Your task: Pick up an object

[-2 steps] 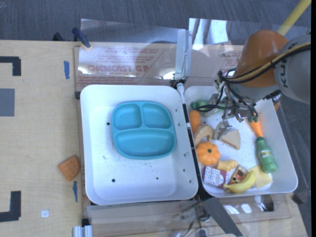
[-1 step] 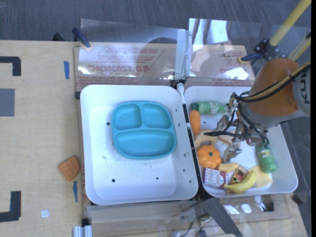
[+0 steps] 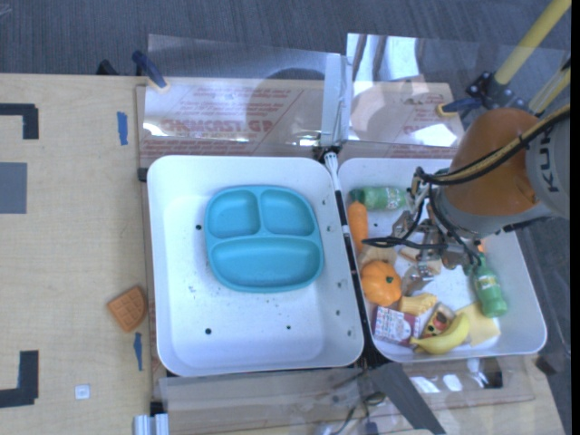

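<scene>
Faint red lettering is showing on the clear plastic sheet (image 3: 237, 116) standing behind the left bin, but it is too blurred to make out. Large dark letters, "KU", are showing on the grey arm (image 3: 555, 166) at the right edge.

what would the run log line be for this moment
arm: over right bin | gripper: low among toy food, grasp unclear | nearby: orange pumpkin, banana | left bin: blue divided plate
</scene>
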`<state>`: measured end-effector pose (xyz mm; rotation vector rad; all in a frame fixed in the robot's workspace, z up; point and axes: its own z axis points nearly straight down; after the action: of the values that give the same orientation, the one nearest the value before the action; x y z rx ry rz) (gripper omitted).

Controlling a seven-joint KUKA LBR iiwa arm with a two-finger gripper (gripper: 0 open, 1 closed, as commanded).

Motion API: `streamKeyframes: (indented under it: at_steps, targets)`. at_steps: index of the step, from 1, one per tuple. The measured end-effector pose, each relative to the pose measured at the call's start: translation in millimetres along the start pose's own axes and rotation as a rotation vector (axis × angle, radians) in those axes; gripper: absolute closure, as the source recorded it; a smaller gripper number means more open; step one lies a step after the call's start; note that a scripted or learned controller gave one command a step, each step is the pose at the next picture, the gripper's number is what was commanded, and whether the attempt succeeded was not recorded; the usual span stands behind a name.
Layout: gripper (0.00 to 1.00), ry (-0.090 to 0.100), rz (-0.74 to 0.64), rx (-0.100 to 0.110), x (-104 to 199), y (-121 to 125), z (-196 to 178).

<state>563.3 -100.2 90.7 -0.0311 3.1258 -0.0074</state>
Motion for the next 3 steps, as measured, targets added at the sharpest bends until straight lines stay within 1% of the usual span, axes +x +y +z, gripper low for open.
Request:
streamKeyframes:
  at_steps: [1,2,3]
  targets:
    - [0.00,-0.003,0.171,-0.003,19,3,0]
    - [0.00,0.000,0.150,-0.002,-26,6,1]
    - [0.00,0.000,0.096,0.003,-30,-105,-64]
